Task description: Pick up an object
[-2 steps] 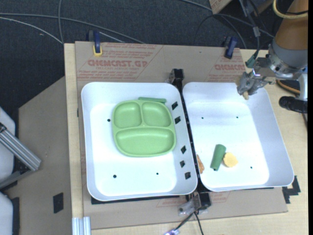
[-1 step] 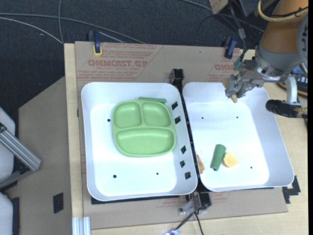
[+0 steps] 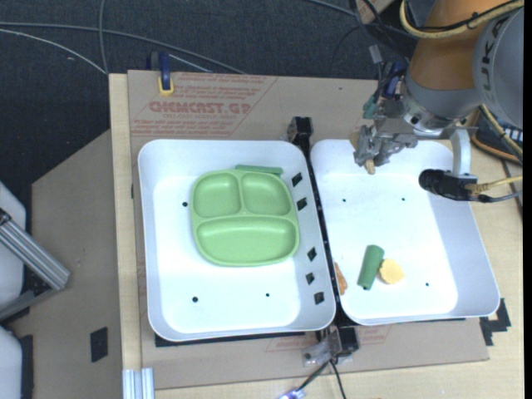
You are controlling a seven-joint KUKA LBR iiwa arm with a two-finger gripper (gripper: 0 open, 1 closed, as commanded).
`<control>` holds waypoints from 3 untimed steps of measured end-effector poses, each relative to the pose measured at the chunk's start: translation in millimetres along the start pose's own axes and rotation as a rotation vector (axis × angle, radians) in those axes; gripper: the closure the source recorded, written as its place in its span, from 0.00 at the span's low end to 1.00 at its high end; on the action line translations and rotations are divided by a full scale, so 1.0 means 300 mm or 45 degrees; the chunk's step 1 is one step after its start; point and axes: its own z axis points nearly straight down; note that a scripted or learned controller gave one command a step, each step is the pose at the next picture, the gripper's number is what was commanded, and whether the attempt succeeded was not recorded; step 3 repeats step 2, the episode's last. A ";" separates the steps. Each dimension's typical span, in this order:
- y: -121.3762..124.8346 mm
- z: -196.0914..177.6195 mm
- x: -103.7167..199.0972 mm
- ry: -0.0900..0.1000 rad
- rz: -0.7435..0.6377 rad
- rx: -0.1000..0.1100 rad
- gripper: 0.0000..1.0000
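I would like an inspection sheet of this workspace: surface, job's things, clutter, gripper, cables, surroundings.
Surface: bench bearing left bin and right bin side by side.
Job's things: green cylinder touching yellow piece, right bin, near front; green divided plate, left bin.
Clutter: nothing seen.
Gripper: gripper over right bin's back left corner, holding nothing.
Cables: thin cables on dark floor behind; one at front edge.
Surroundings: dark floor.
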 end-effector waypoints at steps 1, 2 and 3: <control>-0.031 -0.022 0.160 0.000 0.001 0.001 1.00; -0.089 0.012 0.315 -0.001 0.003 0.004 1.00; -0.089 0.012 0.315 -0.001 0.003 0.004 1.00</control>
